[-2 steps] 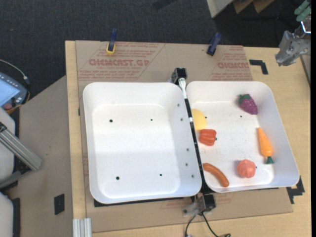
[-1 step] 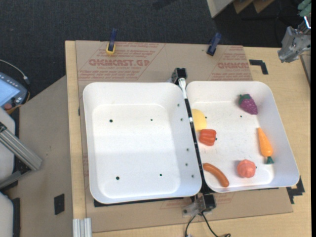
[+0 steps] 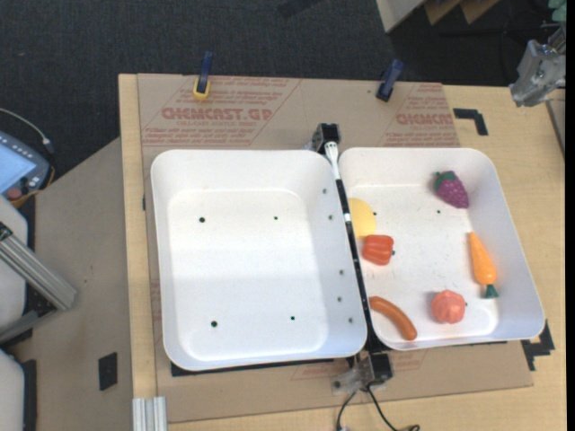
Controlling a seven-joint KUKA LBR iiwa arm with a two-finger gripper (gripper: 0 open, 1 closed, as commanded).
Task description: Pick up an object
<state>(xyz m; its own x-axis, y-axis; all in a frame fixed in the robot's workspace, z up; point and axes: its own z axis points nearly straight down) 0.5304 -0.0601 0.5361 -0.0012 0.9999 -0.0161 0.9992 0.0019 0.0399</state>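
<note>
The right bin [image 3: 503, 241] holds several toy foods. A purple grape bunch [image 3: 452, 189] lies at its far right, and an orange carrot [image 3: 482, 260] lies along the right wall. A red pepper [image 3: 378, 249] and a yellow piece [image 3: 360, 215] sit against the left wall. At the near side are a sausage [image 3: 393, 317] and a pink-red fruit [image 3: 448, 306]. My gripper [image 3: 542, 65] is a grey shape at the view's upper right edge, high and well away from the bins, with nothing seen in it.
The left bin [image 3: 243, 259] stands beside the right one, their rims meeting at a black-clipped seam [image 3: 341, 232]. Both rest on a brown board [image 3: 269, 106] held by yellow [image 3: 203, 83] and blue [image 3: 390, 81] clamps. A cable [image 3: 364, 402] trails off the front edge.
</note>
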